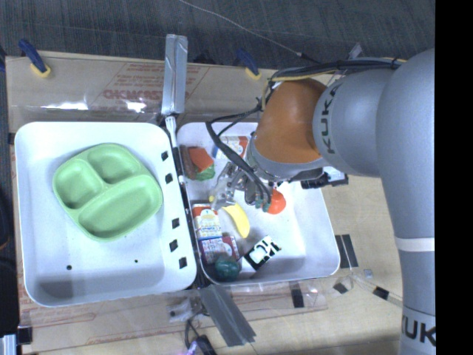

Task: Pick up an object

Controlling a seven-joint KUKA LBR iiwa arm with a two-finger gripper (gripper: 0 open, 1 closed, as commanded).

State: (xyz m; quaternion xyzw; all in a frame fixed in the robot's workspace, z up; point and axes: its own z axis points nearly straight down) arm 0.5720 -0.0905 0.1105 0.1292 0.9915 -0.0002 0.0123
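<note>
— Far left?
— Left bin [44, 257], white and shallow, with a green divided plate [107, 191] lying flat in it. Nothing there being reached for.

— And across the divider?
— Right bin [310, 235], crowded. Against its left wall, a red-and-green toy food [198, 161]; below that, a printed packet [209, 231], touching a dark green lump [227, 268] at the near corner. Just beside the packet, a yellow piece [236, 220], tilted. Farther right, a black-and-white block [262, 251] and an orange-red ball [276, 203].

— Where in all this, the pincer?
— Pincer [240, 187] low over the middle of the right bin, directly above the yellow piece and just left of the ball. Nothing visibly gripped. Wide or narrow: cannot tell, being mostly hidden under the wrist and cables.

— So which step?
— By the look of it, the approach: poised over a target, nothing lifted. Likeliest targets, judging by position, the yellow piece or the ball.

— Next move?
— Probably a short straight drop onto one item alone, then a firm close and a clean lift. Needs care: neighbours packed close, so easy to nudge the ball away or catch the packet's edge.

— And at right?
— Grey arm [369, 117] with its orange band, reaching in over the tan counter [362, 220].
</note>
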